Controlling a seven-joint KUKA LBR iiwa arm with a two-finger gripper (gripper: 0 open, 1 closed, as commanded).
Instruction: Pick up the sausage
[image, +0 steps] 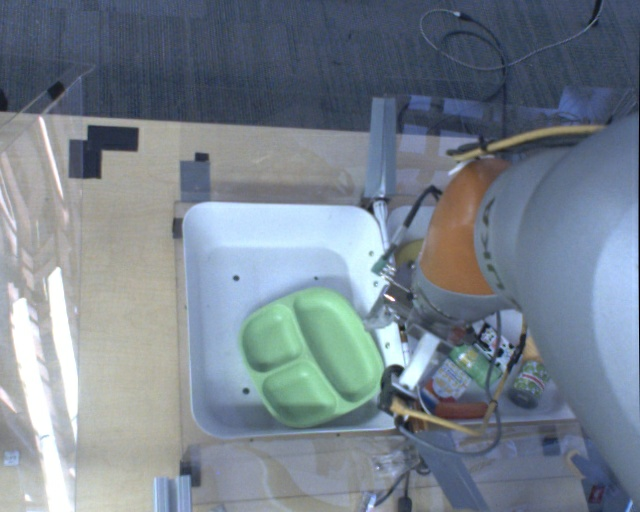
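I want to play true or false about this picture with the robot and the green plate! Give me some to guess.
1. The green plate lies in the left white bin. True.
2. The plate has three sections. True.
3. The plate is round and blue. False: it is green, with rounded corners and dividers.
4. The arm hangs over the left bin. False: it reaches over the right bin, covering most of it.
5. The band on the arm is orange. True.
6. The sausage lies on the green plate. False: a reddish thing that looks like it lies in the right bin, under the arm.
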